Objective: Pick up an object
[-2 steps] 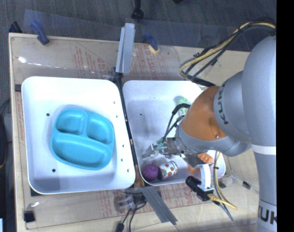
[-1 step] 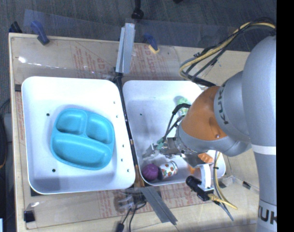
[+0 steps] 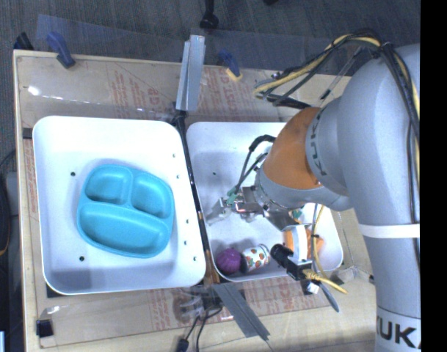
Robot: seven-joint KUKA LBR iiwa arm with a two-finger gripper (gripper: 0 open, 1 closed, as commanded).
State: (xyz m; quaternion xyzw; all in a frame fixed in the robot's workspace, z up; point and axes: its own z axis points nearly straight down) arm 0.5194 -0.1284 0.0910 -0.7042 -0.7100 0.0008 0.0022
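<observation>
My gripper (image 3: 235,204) hangs over the left middle of the right bin (image 3: 216,149), pointing toward the divider between the bins. I see nothing held in it. A purple ball (image 3: 229,259) lies at the front of the right bin, a little below the gripper in the view. Right beside the ball lies a small patterned can (image 3: 256,257) on its side. An orange object (image 3: 316,245) sits at the bin's front right, partly hidden by the wrist.
The left bin (image 3: 51,145) holds a blue divided tray (image 3: 125,209) in its middle. The arm's grey body and orange band cover much of the right bin's right half. Clamps and a metal bar stand at the bench's back edge.
</observation>
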